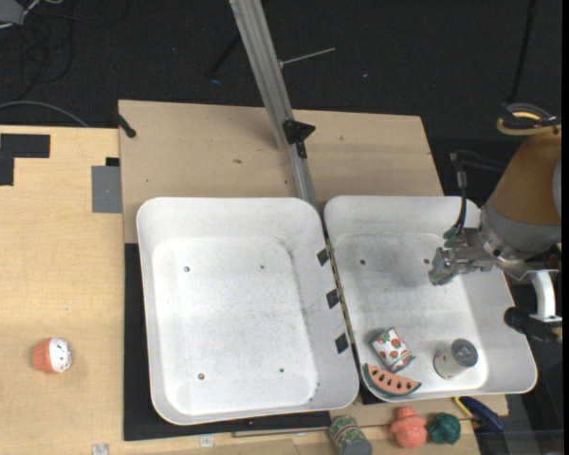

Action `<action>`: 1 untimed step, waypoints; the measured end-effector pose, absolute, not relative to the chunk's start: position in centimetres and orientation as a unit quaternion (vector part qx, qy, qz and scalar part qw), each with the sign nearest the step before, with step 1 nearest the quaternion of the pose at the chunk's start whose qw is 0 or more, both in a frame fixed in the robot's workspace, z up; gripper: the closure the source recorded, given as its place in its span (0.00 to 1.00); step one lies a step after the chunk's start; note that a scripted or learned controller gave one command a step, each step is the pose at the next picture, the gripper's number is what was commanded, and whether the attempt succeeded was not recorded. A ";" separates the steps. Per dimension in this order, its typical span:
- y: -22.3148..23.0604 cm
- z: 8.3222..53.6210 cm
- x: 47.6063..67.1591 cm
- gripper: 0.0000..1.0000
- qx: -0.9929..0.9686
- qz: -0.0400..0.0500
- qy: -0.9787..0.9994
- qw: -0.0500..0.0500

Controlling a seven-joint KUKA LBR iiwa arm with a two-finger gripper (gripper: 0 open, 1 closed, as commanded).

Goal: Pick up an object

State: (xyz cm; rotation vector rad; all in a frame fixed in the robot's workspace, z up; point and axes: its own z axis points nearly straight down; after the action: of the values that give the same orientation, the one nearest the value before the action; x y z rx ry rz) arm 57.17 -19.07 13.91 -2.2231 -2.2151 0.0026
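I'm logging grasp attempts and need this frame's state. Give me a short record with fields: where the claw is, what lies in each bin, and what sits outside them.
claw: over the right bin's upper right part, at
right bin contents: patterned carton, watermelon slice, grey cylinder, all near the front edge
left bin: bare white floor
outside bins: orange ball on the bench at left; small toys in front of the right bin
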 end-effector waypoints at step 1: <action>-19.9 18.5 57.5 1.00 -0.709 0.000 -0.706 -0.001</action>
State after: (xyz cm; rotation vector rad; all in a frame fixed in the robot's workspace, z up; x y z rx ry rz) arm 57.49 -19.91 18.49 -2.2282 -2.2184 -0.0016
